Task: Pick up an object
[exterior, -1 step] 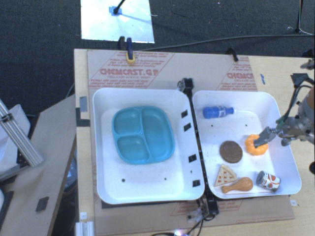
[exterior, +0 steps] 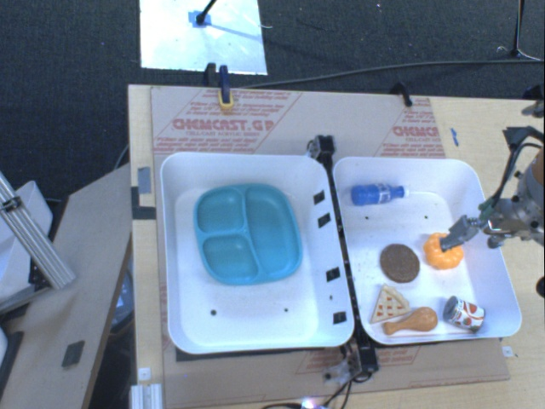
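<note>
At right of frame, the grey two-finger gripper (exterior: 457, 236) touches a rounded orange toy (exterior: 444, 255) in the right white bin (exterior: 492, 196); finger spread cannot be told.

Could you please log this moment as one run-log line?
gripper: over orange toy, right bin | grasp: unconfirmed | blue plate: left bin

**Mostly plastic and plywood**

Both white bins (exterior: 247, 164) look like smooth moulded plastic with a slight sheen. The teal divided plate (exterior: 248, 233) is glossy plastic too. The worktop (exterior: 477, 122) looks like pale, matt wood, with a sheet of printed brown paper or card (exterior: 255, 122) under the bins. The blue bottle (exterior: 375, 194) looks like shiny plastic. The brown round cookie (exterior: 399, 262) looks matt and a bit rough. The hand (exterior: 453, 239) looks like dull grey metal.
</note>
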Available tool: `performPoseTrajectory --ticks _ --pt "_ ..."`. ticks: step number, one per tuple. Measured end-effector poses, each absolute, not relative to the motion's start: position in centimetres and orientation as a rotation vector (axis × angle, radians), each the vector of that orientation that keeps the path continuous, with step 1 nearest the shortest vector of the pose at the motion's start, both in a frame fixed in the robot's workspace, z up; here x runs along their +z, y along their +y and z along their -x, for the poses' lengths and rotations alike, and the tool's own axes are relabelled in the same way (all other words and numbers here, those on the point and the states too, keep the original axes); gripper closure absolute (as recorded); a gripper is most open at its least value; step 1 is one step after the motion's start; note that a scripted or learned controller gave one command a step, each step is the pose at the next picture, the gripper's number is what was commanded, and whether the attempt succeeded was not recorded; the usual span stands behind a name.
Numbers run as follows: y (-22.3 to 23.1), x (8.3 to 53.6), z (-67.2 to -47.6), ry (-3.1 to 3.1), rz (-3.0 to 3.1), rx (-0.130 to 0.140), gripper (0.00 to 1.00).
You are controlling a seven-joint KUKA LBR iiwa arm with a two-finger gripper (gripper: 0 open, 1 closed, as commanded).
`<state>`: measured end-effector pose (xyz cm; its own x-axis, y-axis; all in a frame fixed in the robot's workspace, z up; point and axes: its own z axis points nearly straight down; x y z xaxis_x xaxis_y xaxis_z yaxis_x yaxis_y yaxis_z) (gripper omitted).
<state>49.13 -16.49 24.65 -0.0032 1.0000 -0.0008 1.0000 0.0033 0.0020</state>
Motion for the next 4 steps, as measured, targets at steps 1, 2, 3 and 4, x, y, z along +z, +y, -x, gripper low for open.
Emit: performPoseTrajectory --ticks 1,2,3,4 --pt "-16.6 20.5 -48.8 2.224 -2.221 0.0 0.0" --pt "-16.2 14.3 -49.1 2.226 -2.222 -0.002 0.0" --pt "-16.1 9.1 -49.1 2.225 -2.223 -0.001 0.0" --pt "-16.2 10.3 -49.3 2.221 -2.219 0.002 1.0"
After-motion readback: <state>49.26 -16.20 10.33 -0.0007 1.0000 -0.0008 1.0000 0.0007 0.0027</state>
